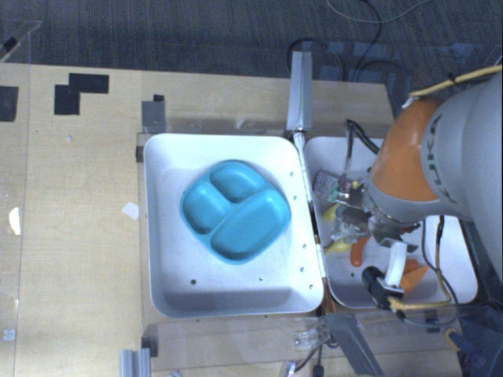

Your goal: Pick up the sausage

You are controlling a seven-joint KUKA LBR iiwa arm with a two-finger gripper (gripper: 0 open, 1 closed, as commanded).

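Camera view has the arm [440, 155] deep over the right bin [464, 289], gripper [346, 218] low among clutter, its state impossible to tell. An orange-red sausage [357, 251] lies just below it. Left bin [169, 281] holds a blue divided plate [236, 210].

No text or label can be read anywhere.

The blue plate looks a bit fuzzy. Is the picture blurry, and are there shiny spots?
Camera view: soft all over, so the blue plate has smudgy edges; the left bin glows bright white with light glare; the arm darkens the right bin under it, so the small things there are hard to make out.
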